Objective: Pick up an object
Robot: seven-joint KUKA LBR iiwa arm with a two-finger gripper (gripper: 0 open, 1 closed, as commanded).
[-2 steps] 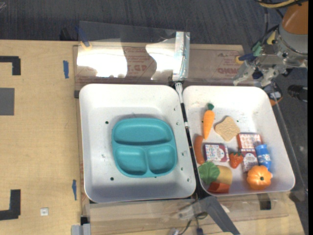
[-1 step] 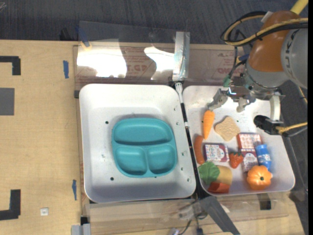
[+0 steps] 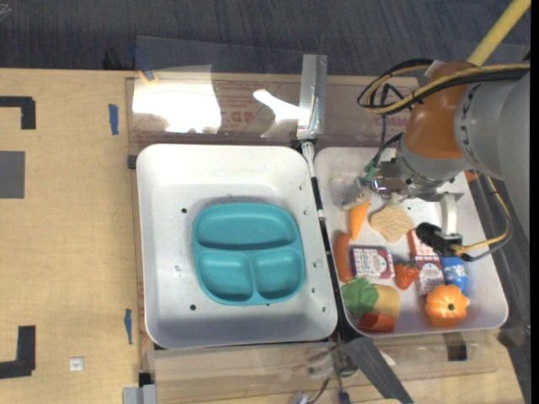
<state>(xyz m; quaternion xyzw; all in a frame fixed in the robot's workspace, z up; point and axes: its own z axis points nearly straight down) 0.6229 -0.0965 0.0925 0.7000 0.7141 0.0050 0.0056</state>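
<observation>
— Arm's pose?
— Stretched in from three o'clock, stooped over the right bin (image 3: 484,318). Gripper (image 3: 381,181) hanging at eleven o'clock of that bin, near its far wall. Orange band (image 3: 431,131) just behind it toward one o'clock. Grey link (image 3: 498,124) further right, cut off by the frame at three o'clock.

— Gripper spread, or pressed together?
— Cannot tell from this slant.

— Counts, left to right?
— One desk (image 3: 67,225). Two shallow white bins side by side on it. In the left bin (image 3: 160,183), one teal plate (image 3: 248,253), dead centre, lying flat, with three compartments.

— And the things for picking up?
— All toy food, all in the right bin.
- One sausage (image 3: 342,255) at nine o'clock, beside the left wall.
- One carrot (image 3: 359,217) at ten o'clock, near the gripper.
- One green leafy piece (image 3: 360,295) at seven o'clock, touching one yellow piece (image 3: 388,300) on its right.
- Two cartons: pink carton (image 3: 370,263) left of centre, red carton (image 3: 428,269) just past centre toward five o'clock.
- One cracker (image 3: 392,223) just right of the carrot, at seven o'clock from the gripper.
- One strawberry (image 3: 407,274) between the two cartons.
- One orange fruit (image 3: 445,304) at five o'clock.
- One blue piece (image 3: 455,273) at four o'clock, against the red carton.
</observation>
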